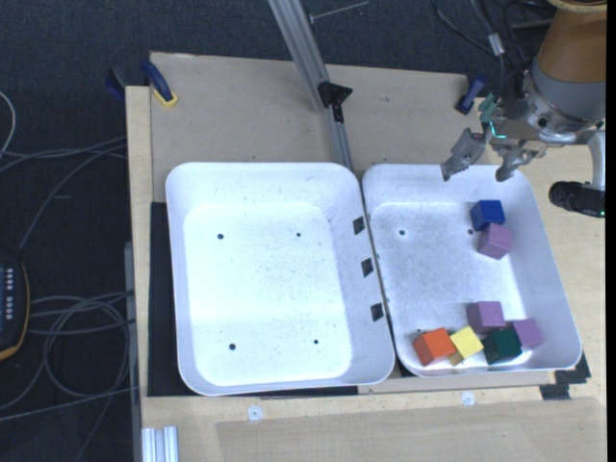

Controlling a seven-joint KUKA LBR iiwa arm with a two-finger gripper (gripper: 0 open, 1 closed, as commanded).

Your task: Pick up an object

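Hovering over the far edge of the right bin (553, 287), the gripper (478, 166) has its jaws spread wide with nothing between them. Just below lie a blue cube (487, 213) and a purple cube (496, 242), touching; being cubes, they show no long axis. Orange (434, 344), yellow (466, 342), green (501, 345) and two purple blocks (486, 314) cluster at the near edge.
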